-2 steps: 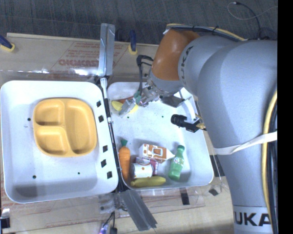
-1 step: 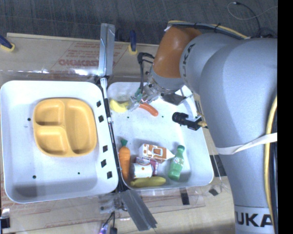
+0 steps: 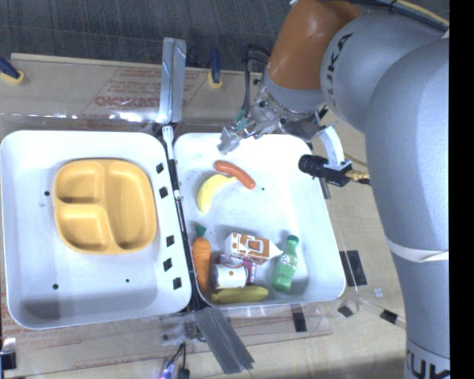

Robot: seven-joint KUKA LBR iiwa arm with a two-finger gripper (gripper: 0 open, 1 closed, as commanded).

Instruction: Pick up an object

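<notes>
My gripper (image 3: 231,139) hangs over the far edge of the right bin (image 3: 320,227), with nothing seen between its fingers. Just below it lie a red sausage (image 3: 235,174) and a yellow banana (image 3: 209,191). Along the bin's near side sit an orange carrot (image 3: 201,263), a small carton (image 3: 249,247), a white cup-like can (image 3: 229,275), a green bottle (image 3: 285,264) and a second yellow banana (image 3: 239,294).
The left bin (image 3: 24,235) holds a yellow divided plate (image 3: 105,204). A metal divider bar (image 3: 172,81) runs between the bins at the back. My large grey arm (image 3: 395,133) covers the right side of the bench.
</notes>
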